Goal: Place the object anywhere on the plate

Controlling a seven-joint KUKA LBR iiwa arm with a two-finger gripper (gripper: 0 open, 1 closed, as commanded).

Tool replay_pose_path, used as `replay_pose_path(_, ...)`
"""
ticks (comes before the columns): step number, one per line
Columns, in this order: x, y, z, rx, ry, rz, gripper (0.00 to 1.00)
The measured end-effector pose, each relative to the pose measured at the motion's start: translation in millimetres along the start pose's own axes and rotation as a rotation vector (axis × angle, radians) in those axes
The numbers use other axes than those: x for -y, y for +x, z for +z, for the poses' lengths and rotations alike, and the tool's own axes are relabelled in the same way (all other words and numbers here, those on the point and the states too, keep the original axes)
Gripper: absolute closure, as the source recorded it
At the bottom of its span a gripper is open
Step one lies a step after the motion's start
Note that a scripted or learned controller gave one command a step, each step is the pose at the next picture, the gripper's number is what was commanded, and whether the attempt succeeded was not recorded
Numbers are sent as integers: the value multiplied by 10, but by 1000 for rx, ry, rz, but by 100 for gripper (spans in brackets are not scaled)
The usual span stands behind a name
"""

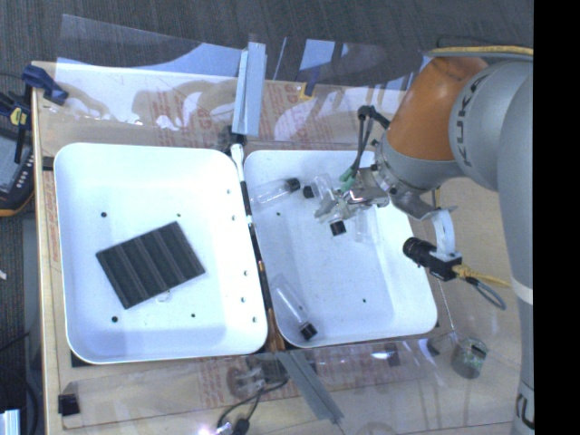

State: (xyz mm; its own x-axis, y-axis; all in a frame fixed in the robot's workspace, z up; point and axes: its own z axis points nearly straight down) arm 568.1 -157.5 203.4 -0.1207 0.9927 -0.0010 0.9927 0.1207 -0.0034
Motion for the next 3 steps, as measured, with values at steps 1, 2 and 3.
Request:
replay_pose_path(1,-613,795,134,0,2,-40,100)
replay_pose_path(2,-1076,1530,-367,-2,-1,-56,100)
replay_pose_path(3,-1182,2466,-674,-1,1,361,100)
